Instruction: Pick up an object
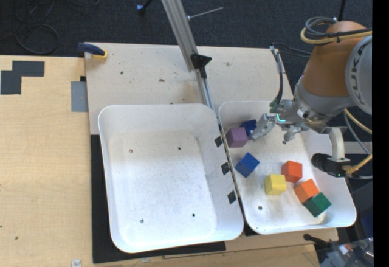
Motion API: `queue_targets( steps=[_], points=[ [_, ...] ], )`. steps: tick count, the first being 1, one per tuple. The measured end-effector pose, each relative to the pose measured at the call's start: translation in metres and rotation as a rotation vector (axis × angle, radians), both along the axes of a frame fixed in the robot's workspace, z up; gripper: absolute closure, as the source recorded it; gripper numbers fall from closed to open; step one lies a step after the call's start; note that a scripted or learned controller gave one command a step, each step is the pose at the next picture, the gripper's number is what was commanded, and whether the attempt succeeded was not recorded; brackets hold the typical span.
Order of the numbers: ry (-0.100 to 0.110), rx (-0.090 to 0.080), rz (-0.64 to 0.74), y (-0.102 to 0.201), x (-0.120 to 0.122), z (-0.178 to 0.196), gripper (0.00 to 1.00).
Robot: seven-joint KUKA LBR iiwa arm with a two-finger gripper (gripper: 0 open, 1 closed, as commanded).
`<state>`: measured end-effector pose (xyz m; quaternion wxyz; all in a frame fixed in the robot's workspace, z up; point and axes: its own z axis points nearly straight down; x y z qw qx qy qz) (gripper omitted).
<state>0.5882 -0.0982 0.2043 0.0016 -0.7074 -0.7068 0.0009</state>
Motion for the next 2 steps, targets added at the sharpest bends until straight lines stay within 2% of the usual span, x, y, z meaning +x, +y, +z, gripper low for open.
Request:
queue_targets(
  steps=[1,2],
  points=[
    [0.006,0.0,0.0,-0.008,-0.002,-0.06,0.0],
    [-0.002,0.0,0.0,-0.007,-0.001,-0.112,0.0]
  ],
)
